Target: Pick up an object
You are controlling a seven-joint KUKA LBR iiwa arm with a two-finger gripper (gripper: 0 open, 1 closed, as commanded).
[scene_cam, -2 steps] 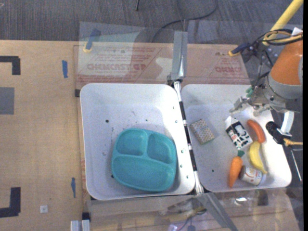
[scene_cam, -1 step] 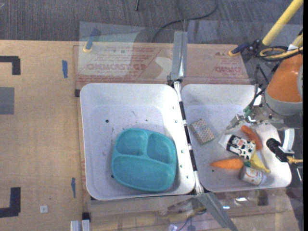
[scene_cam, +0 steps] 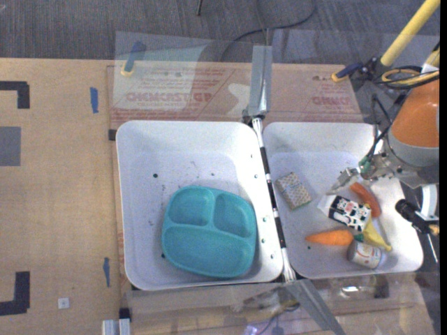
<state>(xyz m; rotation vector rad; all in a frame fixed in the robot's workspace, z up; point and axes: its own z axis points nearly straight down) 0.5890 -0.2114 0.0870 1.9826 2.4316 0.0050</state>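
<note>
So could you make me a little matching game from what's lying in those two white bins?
Things:
1. divided plate
2. carrot
3. patterned grey block
4. tin can

Places or colours:
A. orange, lying in the right bin
B. teal, in the left bin
C. right bin's near corner, beside a yellow item
D. right bin, close to the divider

Pairs: 1-B, 2-A, 3-D, 4-C
</note>
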